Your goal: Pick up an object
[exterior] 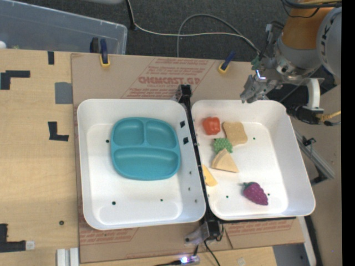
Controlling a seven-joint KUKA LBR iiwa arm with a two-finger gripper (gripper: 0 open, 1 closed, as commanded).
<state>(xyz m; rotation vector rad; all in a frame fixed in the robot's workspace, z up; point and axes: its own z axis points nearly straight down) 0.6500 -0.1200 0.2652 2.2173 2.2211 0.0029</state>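
Risk is mostly clutter. Camera view: grey two-finger gripper (254, 91) sits upper right, above the far rim of the right white bin (288, 165), carrying nothing; jaw state I can't tell. Candidates crowd that bin's upper left: red round tomato toy (211, 126), tan bread slice (235, 133), green broccoli piece (222, 145), pale cheese wedge (224, 162), nearly touching. Descent there likely nudges neighbours or pinches two. Purple grape bunch (255, 193) lower right stands apart, the safer pick.
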